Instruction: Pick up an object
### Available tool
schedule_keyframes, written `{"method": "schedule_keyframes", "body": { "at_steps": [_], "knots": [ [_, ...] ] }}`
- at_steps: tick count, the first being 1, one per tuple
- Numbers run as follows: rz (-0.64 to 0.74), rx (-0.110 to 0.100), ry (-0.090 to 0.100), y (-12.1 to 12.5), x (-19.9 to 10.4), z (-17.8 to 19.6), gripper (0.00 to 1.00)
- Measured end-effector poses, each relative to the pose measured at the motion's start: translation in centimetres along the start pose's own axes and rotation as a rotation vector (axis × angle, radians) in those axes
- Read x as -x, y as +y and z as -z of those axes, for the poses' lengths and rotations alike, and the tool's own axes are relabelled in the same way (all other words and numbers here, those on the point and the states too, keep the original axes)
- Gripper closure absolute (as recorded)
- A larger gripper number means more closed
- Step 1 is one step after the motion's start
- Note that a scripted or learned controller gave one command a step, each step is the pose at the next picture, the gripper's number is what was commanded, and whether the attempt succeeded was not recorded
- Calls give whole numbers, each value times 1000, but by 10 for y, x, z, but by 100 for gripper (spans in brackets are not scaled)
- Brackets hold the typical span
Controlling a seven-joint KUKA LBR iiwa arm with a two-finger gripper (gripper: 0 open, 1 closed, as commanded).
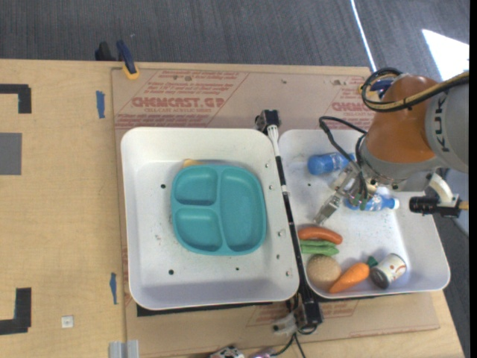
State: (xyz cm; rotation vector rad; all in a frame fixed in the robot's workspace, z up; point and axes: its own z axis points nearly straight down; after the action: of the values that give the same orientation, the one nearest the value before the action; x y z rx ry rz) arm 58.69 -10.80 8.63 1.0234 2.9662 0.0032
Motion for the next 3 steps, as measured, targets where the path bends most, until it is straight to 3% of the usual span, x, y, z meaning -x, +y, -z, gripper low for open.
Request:
{"method": "schedule_keyframes", "body": {
  "at_steps": [1,2,3],
  "knots": [
    [68,-31,58,22,47,-3,0],
    [62,-47,57,28,47,-4,0],
    [-198,-37,76,28,53,-5,0]
  ]
}}
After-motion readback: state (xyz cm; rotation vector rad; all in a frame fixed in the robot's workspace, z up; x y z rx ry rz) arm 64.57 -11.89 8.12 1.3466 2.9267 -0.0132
